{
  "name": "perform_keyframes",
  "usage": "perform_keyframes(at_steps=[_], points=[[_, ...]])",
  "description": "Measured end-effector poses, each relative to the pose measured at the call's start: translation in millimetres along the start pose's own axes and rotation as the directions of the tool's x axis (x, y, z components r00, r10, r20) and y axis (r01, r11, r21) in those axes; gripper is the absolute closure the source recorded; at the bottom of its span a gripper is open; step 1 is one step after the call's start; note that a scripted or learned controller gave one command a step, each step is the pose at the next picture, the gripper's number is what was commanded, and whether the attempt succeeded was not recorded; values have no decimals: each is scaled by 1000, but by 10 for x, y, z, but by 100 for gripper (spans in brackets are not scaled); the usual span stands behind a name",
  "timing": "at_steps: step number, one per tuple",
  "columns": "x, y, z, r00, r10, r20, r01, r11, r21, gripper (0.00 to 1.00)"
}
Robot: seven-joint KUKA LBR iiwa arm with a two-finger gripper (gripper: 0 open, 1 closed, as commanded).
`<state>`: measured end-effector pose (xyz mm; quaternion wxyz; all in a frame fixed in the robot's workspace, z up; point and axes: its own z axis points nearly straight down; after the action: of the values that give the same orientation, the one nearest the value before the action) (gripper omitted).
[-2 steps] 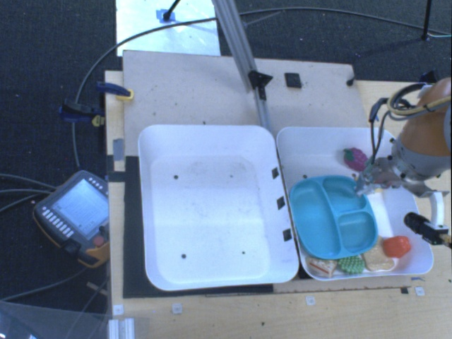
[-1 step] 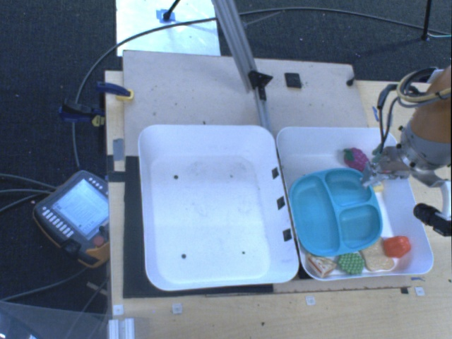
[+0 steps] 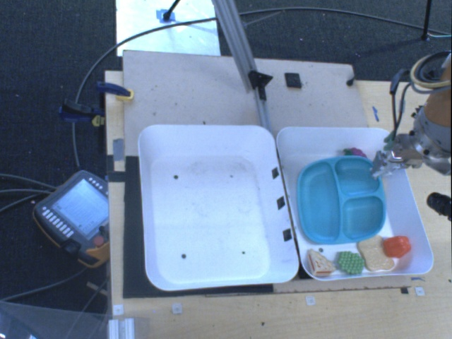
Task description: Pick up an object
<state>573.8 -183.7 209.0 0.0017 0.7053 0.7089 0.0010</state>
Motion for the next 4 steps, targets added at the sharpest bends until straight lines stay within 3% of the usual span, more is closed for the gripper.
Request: perform_keyframes(at_steps=[1,2,4], points=[[-32,-79,-575,1000,1,1,-1,1000,0,100],[419,-209,-452,1000,-3,-3,3,1000,7,100],[1229,-157,-371,1000,9,14,-8,999,-43,100]])
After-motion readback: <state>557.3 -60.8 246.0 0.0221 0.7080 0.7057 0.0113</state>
